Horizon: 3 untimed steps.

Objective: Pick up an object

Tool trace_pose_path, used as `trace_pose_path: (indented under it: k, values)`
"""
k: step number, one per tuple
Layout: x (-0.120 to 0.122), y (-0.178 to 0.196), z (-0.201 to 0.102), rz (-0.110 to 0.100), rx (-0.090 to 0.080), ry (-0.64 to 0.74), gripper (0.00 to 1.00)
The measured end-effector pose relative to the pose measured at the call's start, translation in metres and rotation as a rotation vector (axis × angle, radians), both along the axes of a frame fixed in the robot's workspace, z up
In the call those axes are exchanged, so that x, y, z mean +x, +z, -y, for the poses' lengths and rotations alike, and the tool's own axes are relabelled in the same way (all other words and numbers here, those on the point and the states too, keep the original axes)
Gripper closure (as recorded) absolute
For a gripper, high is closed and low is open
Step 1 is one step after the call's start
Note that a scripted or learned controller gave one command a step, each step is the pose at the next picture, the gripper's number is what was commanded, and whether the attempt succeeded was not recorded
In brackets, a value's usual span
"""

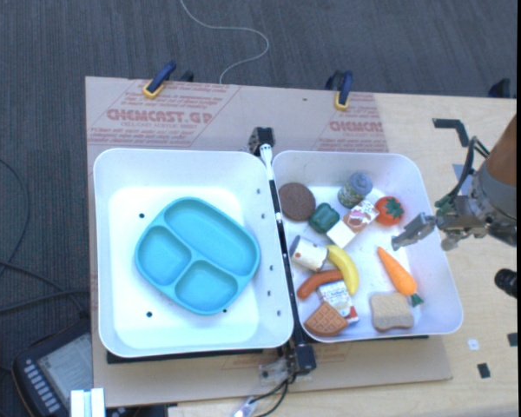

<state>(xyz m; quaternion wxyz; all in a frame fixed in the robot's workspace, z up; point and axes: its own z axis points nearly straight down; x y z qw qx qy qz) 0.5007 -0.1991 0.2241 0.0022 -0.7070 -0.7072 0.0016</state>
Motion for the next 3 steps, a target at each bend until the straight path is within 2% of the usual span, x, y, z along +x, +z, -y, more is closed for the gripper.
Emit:
trace_pose_path:
  k: [1, 2, 3]
  values:
    - [0.012, -0.134, -0.005, 0.002, 0.001, 0.0, 0.0]
    - [0.013, -0.125, -0.004, 0.004, -0.001, -0.001, 1.0]
    - [0.076, -0.036, -0.082, 0.003, -0.001, 0.002, 1.0]
